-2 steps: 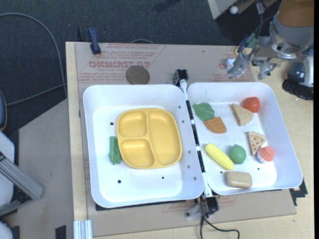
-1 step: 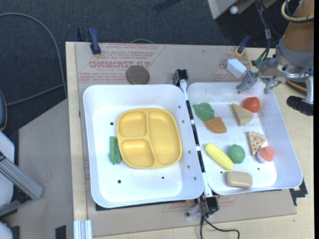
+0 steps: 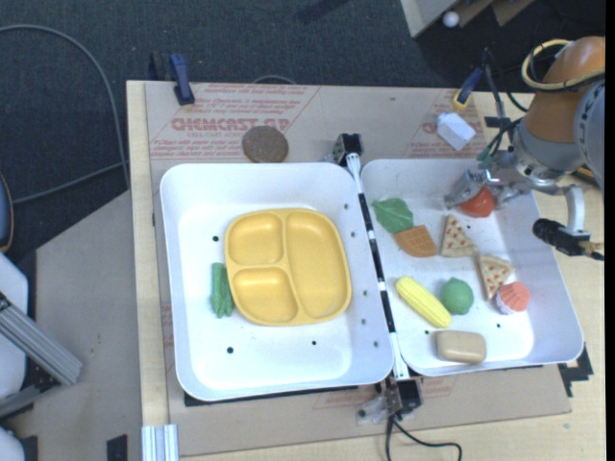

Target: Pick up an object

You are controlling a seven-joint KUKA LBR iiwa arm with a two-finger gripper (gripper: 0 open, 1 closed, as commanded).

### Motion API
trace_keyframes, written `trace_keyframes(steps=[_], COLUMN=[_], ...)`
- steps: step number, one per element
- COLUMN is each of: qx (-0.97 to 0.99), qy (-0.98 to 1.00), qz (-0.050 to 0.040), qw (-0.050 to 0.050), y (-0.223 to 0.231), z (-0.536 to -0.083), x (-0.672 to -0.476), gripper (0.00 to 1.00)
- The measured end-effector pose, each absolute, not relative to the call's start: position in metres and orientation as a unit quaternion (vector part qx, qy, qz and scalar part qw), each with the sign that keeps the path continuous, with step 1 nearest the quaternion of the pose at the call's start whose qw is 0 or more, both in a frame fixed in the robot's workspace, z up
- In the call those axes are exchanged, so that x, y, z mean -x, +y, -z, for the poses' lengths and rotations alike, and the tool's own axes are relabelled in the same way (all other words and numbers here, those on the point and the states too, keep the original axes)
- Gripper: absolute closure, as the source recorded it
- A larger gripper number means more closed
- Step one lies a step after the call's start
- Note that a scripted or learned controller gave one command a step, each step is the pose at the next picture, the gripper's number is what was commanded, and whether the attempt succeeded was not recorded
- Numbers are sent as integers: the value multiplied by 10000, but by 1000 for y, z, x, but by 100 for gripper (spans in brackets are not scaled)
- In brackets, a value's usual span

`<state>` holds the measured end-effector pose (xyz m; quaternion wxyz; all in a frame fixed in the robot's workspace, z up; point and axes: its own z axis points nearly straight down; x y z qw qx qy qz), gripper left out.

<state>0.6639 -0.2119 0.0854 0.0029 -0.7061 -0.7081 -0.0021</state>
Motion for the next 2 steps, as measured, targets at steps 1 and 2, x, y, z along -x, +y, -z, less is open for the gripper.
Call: trace_keyframes(steps=[1, 2], qx=[7063, 7068], qy=[-7079, -7074], qz=[7, -3], qw=[-4, 16], y=[-214, -128], z=[-96, -89], x=[-664, -665], gripper=[100, 100])
